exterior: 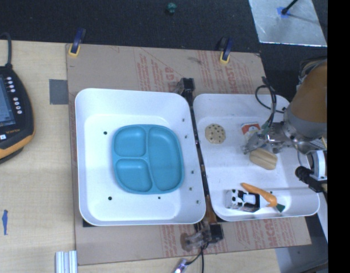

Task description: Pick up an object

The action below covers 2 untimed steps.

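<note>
Camera view, looking down at a slant: two shallow white bins sit side by side on the counter (pixel 44 220). In the left bin (pixel 90 152) lies a blue divided plate (pixel 148 158) with three compartments, set near the middle. The right bin (pixel 232 152) holds a round cookie (pixel 215 133) toward its upper left, a tan block (pixel 263 159), a small red-and-white piece (pixel 250 128), and along the lower wall a black-and-white item (pixel 243 199) with an orange carrot (pixel 259 193) lying across it. The arm (pixel 308 101) reaches in from the right, and its end effector (pixel 256 144) hangs low over the right bin, just above the tan block and perhaps touching it. Whether the end effector is released or clenched I cannot tell, since the metal parts blur together. A handheld controller (pixel 7 115) rests at the counter's left edge.
</note>
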Motion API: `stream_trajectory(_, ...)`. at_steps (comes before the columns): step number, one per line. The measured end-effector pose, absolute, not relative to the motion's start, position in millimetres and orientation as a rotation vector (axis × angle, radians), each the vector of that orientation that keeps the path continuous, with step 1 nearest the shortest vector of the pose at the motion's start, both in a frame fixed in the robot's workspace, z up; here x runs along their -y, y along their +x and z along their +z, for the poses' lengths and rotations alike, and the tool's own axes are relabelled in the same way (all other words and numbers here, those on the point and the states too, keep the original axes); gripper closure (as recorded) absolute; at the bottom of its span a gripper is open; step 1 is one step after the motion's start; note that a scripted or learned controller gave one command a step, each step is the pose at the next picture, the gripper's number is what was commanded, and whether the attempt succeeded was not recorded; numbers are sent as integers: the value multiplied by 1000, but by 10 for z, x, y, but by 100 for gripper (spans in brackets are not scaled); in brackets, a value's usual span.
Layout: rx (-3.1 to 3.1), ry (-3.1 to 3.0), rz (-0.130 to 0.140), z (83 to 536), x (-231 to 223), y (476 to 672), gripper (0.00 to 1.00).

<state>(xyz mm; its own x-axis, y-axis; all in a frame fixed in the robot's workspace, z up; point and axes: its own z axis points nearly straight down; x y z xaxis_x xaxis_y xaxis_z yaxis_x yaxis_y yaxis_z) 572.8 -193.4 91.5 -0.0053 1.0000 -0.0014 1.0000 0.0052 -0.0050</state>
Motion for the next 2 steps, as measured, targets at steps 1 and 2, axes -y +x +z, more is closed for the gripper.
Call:
stream_trajectory(1, 2224, -2216, 1, 921, 2115, 6564, 0)
stream_trajectory(2, 2226, -2213, 6, 915, 1992, 5527, 0)
